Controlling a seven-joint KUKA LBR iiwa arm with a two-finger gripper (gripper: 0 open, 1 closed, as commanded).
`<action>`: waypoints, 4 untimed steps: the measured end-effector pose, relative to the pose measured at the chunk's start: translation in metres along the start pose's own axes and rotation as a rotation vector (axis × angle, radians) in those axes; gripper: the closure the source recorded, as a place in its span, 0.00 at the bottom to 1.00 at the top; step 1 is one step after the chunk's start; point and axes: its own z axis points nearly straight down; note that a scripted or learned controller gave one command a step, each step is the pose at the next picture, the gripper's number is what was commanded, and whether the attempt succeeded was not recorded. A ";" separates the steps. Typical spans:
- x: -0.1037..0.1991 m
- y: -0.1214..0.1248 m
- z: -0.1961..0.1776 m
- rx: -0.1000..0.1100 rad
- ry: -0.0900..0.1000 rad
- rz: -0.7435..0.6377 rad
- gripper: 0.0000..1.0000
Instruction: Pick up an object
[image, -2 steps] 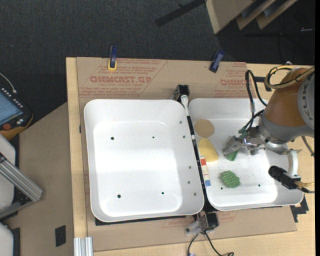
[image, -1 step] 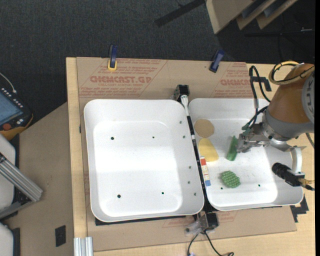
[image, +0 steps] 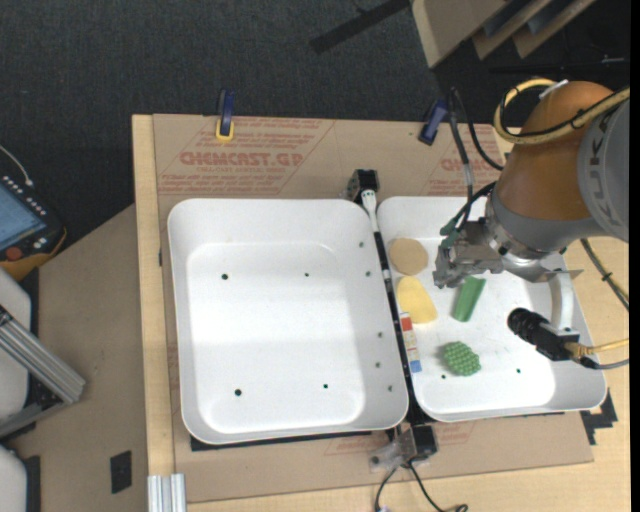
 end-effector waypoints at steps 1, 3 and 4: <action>0.083 -0.009 -0.075 0.000 0.000 0.001 1.00; 0.055 -0.036 -0.138 -0.004 -0.002 0.008 1.00; -0.030 -0.066 -0.043 0.020 -0.006 0.022 1.00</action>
